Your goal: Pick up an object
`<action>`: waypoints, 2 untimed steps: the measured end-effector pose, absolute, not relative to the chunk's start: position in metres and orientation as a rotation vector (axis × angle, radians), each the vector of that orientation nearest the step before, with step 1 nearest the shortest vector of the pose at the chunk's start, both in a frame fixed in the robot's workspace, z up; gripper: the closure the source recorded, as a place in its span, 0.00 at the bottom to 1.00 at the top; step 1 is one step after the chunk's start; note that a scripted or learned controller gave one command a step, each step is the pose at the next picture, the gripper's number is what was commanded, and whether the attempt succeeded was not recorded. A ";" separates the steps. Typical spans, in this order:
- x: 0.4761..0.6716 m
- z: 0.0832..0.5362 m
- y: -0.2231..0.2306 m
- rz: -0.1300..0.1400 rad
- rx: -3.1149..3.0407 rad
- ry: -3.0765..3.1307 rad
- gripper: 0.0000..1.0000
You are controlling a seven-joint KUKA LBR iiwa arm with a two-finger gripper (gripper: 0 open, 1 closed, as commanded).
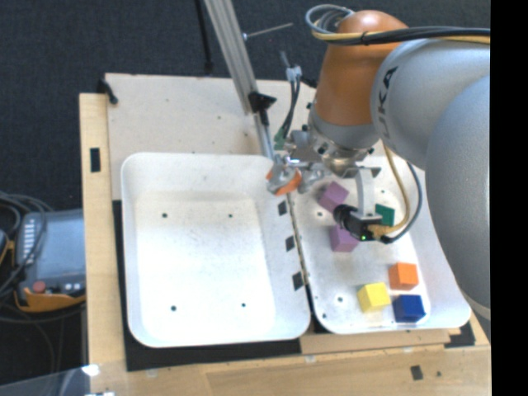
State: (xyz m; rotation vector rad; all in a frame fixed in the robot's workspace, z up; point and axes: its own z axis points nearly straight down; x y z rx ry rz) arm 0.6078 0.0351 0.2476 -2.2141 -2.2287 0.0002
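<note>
My gripper hangs over the top left part of the right bin, close to the divider between the two bins. A small orange piece shows right at its tip; I cannot tell whether it is held. Just to the right of the gripper lies a purple block, with a second purple block below it. A green block sits partly behind a black cable. An orange block, a yellow block and a blue block lie near the bin's front edge.
The left bin is a shallow white tray beside the right one. A slanted aluminium rail runs down from the top to the bins' divider. The grey arm with its orange band covers the right bin's far right side.
</note>
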 end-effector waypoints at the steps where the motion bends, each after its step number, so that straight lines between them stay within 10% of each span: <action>1: 0.617 0.238 0.084 -0.001 -2.215 -2.229 1.00; 2: 0.617 0.239 0.081 0.001 -2.219 -2.228 0.00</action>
